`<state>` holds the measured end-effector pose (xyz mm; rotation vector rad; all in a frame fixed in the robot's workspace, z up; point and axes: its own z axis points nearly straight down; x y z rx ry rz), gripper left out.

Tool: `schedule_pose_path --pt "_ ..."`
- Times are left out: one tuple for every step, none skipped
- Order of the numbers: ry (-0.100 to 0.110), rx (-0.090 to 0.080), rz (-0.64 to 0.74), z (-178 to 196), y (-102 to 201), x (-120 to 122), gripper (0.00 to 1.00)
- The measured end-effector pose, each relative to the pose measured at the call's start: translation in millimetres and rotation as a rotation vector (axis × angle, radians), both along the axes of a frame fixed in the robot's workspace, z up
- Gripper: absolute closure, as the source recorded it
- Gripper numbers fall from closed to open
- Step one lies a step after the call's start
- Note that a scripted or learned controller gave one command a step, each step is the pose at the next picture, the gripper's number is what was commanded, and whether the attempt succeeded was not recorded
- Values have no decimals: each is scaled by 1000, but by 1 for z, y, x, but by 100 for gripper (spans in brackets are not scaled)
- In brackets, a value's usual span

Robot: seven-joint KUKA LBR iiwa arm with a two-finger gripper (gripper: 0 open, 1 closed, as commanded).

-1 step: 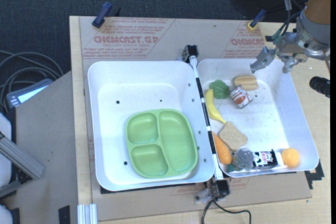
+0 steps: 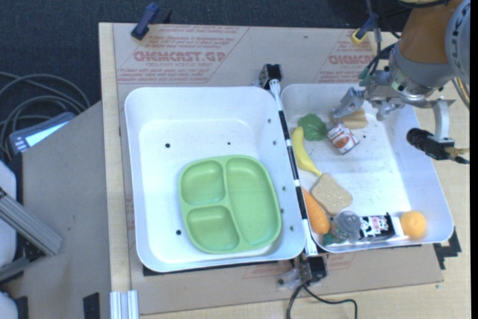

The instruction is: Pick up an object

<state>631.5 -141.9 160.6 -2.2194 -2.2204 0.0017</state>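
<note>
The carrot [image 2: 317, 214], bread [image 2: 331, 194] and orange [image 2: 413, 223] lie in the right bin [image 2: 426, 175], well below the gripper [image 2: 364, 105]. The gripper hovers at the bin's top; its fingers are spread, holding nothing. A can [image 2: 341, 138] lies just below-left of it, a beige block [image 2: 357, 119] touching its left finger.

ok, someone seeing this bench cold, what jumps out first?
Probably the green divided tray, sitting on its own in the left bin. Next, the clutter in the right bin: a banana along its left wall, a carrot and an orange near its front edge. The gripper hangs over that bin's far end, above a red-and-white can.
</note>
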Motion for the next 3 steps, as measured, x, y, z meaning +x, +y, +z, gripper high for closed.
schedule_pose_path --pt "0 0 -1 -77 9 -22 0" --pt "-4 -1 -1 -65 9 -20 100" --pt "-6 1 1 25 97 36 100"
